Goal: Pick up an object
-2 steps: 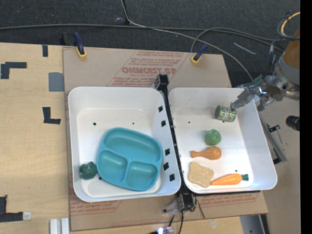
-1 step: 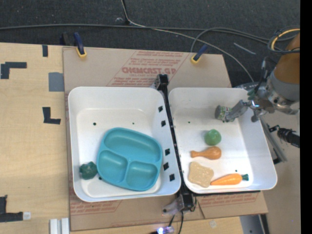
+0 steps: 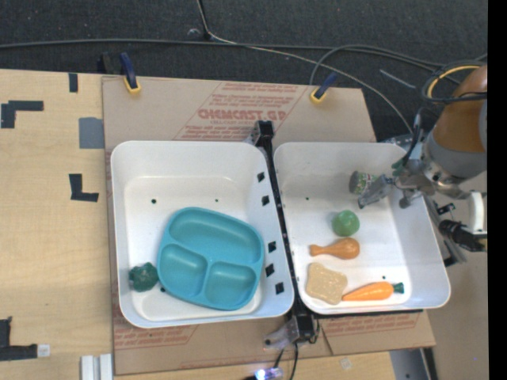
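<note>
Two shallow white bins sit side by side on a bench, seen from above at a slant. Nearest the viewer, along the front of the right bin, lie a toy carrot with a green top and, just left of it, a tan slice of toy bread. Just behind them lies a toy chicken drumstick, and just behind that sits a round green ball. In the left bin, a teal divided tray with three compartments fills the middle and front, and a small dark green lump rests against its left edge.

Farther back in the right bin, near the rear right corner, a small green and silver object stands close to the gripper. The gripper reaches in from the right, low over the bin, and its two fingers are apart, with nothing between them. The small object lies just left of the nearer fingertip; whether they touch cannot be told. Behind the gripper rises the grey arm with its orange band.

Beyond the bins, a brown board with red lettering is held by two clamps, and black cables cross the dark floor.
</note>
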